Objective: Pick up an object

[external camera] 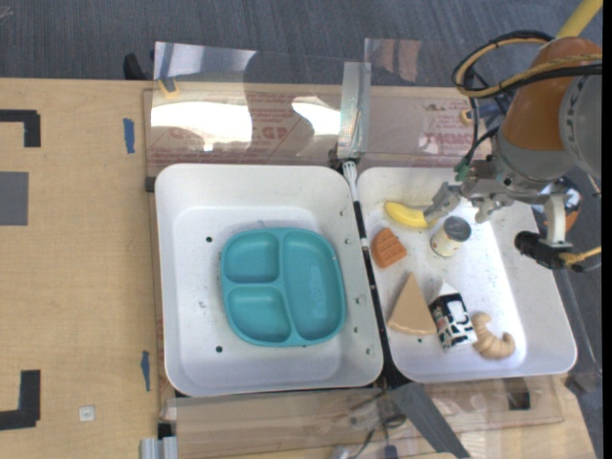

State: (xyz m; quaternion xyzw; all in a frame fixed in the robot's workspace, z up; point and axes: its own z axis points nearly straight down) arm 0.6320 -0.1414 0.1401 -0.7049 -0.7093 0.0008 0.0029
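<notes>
1. Two white bins are being carried by the worktop (67, 256).
2. A teal divided plate (283, 286) is being held in the left bin (182, 199).
3. A banana (405, 215), waffle (388, 248), wedge (411, 307), can (452, 321) and croissant (493, 338) are being held in the right bin (545, 338).
4. The claw (465, 205) is being hung released over them, nothing being grasped.

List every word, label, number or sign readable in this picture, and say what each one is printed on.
No text can be read here.
Black-and-white can in the right bin: white markings on its label, too blurred to read.
Clear back panel behind the bins: reddish printing, too faint and small to read.
Teal divided plate in the left bin: no markings visible.
</notes>
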